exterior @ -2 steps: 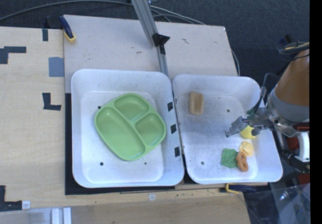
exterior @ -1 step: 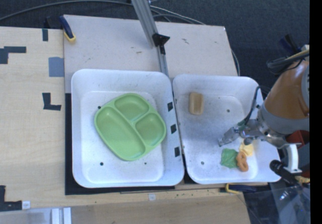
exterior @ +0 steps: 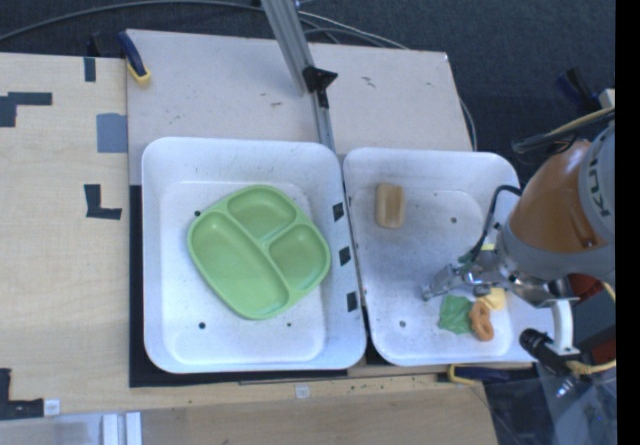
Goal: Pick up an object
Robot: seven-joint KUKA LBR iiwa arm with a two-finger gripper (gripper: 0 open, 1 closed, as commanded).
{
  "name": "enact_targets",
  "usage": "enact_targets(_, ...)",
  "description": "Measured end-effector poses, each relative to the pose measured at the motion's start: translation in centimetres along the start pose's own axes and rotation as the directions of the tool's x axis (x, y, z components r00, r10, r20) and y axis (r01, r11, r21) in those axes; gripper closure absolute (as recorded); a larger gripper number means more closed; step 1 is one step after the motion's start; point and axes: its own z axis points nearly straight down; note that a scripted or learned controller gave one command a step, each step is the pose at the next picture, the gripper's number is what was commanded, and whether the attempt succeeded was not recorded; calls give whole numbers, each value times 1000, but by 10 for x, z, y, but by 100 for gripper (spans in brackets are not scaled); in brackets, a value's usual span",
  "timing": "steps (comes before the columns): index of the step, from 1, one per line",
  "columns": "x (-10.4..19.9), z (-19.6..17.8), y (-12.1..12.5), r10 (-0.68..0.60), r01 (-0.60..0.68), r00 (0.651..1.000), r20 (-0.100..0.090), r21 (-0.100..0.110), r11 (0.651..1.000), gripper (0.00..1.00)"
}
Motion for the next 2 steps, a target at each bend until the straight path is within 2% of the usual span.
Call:
enact_targets(1, 1, -11, 0, -1, 1, 1000, -2, 1, 1000, 100)
enact_targets(2, -9, -64, 3, 1, -1, 1000, 0, -4, 1000, 100)
